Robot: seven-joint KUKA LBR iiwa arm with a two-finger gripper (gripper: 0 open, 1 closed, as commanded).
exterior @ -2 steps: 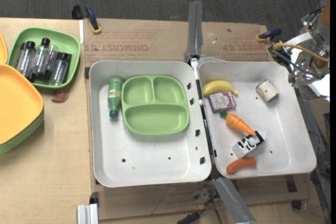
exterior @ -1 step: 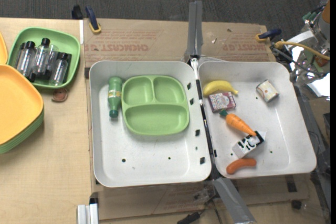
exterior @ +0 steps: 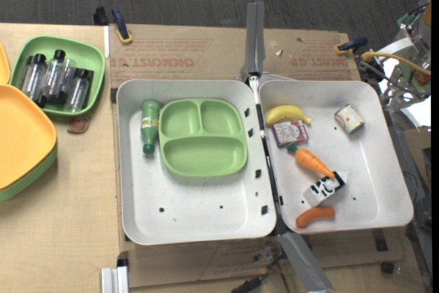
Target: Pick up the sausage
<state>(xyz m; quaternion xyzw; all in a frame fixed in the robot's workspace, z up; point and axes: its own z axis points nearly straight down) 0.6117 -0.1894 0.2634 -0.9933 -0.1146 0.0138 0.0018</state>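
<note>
In the camera view, two shallow white bins are seen side by side on the wooden counter (exterior: 62,230), with brown cardboard (exterior: 206,55) spread beneath them.

The right-hand white bin (exterior: 394,168) holds the task's thing. The short orange-red sausage (exterior: 315,216) is found lying flat near the bin's front wall, roughly level with the view's lower edge of the bin floor. Just behind it, almost touching, a small black-and-white patterned carton (exterior: 324,187) is tipped on its side. Further back an orange toy carrot with a green stub (exterior: 312,161) is laid at a slant, and beyond that a purple-pink printed packet (exterior: 290,132) is set just in front of a yellow banana (exterior: 287,113). A small white and tan box (exterior: 349,119) is placed apart from these – toward the bin's far right corner.

In the left-hand white bin (exterior: 192,216) a light green plastic plate with three compartments (exterior: 203,136) is seen, with a green bottle (exterior: 149,125) lying just beside its left edge.

On the counter to the left, a green square tray (exterior: 92,58) is filled with small dark-capped clear bottles (exterior: 55,79), and a stack of orange plates (exterior: 24,141) is partly cut off by the view's edge.

At the far right a cluster of grey hardware with a yellow cable (exterior: 405,62) is seen – well apart from the sausage.
</note>
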